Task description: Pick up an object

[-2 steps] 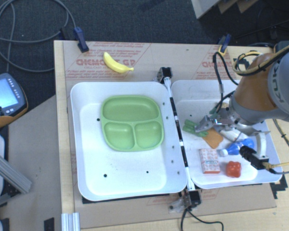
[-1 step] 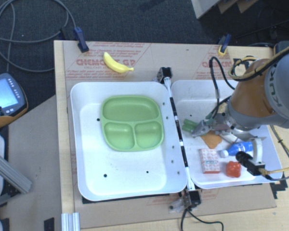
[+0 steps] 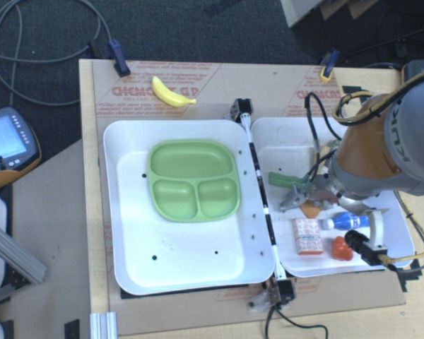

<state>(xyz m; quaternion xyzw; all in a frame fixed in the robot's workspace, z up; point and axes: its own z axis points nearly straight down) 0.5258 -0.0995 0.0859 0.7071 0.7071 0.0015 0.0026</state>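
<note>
Green divided plate (image 3: 194,180) in left bin (image 3: 127,260); small carton (image 3: 308,236) in right bin (image 3: 286,136).

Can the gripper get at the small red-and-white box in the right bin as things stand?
Probably yes. The gripper is low in the right bin, just up from the red-and-white box, whose top shows uncovered. The blue bottle and red object lie close beside it, so clearance is tight.

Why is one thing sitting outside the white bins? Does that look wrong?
Yes, a little odd. The yellow banana lies on the cardboard bench top behind the left bin, outside both bins. The green divided plate sits flat in the left bin, and the other small items are in the right bin.
</note>
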